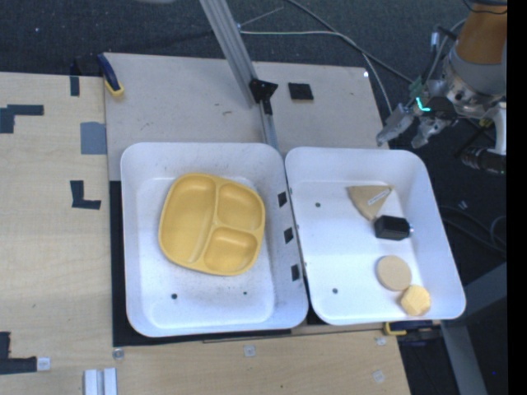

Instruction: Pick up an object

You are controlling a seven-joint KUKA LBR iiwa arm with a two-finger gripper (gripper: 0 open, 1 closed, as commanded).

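Note:
The right bin [329, 299] holds a tan wedge [367, 198], a small black block [392, 227], a round tan disc [394, 271] and a yellow lump [415, 300]. My gripper [407, 130] hangs at the upper right, just beyond the right bin's far right corner and above the bench. Its two fingers are spread apart with nothing between them. The wedge is the nearest object, down and to the left of the gripper.
The left bin [140, 245] bears a yellow divided plate [212, 223]. A slanted metal pole [239, 48] and cables cross the bench behind the bins. A yellow-and-blue clamp [109, 75] sits at the far left corner.

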